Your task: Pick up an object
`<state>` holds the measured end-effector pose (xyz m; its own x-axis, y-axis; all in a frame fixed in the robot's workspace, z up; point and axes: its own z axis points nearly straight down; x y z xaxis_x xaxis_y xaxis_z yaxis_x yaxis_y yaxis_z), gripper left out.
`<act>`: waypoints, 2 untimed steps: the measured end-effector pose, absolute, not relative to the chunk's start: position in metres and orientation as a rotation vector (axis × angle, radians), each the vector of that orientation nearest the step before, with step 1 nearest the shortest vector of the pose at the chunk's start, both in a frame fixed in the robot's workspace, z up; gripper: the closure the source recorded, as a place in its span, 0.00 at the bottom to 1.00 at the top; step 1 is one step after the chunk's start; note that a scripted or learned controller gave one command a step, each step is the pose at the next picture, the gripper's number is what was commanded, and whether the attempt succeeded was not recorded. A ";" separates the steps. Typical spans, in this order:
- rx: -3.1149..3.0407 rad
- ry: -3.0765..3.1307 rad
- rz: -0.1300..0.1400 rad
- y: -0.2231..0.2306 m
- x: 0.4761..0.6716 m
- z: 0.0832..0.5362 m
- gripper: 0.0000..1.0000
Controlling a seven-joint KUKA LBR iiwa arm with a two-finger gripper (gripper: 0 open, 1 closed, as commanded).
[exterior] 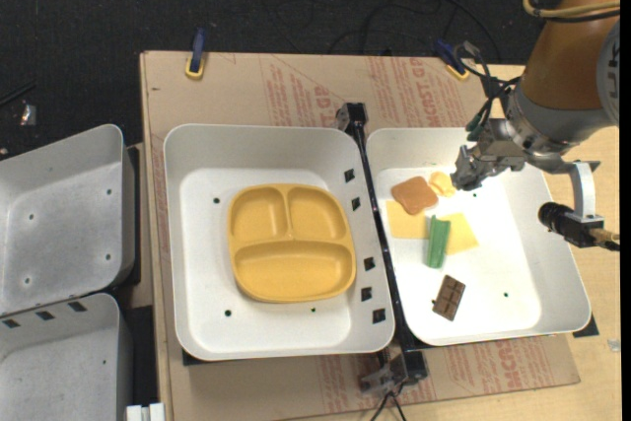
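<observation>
Approach is the step in hand: the grey arm's gripper hovers low in the right white bin, just beside a small pale yellow piece and near the orange-brown slab. Whether its fingers are apart, I cannot tell. Next comes a short descent; the bin's far wall is close, with open floor to the right.

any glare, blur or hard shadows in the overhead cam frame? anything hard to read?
Camera view: even, diffuse light; the right bin floor is bright but not blown out. Shadows are soft, with a faint one beside the green block. The yellow tray and brown bar look sharp. The gripper is dark and slightly soft, so its tip is hard to read. The floor above the bench is underexposed.
</observation>
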<state>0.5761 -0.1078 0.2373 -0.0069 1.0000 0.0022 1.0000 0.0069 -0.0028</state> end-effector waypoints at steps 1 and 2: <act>-2.210 -2.228 0.001 -0.047 0.560 0.229 1.00; -2.212 -2.226 0.002 -0.006 0.541 0.228 1.00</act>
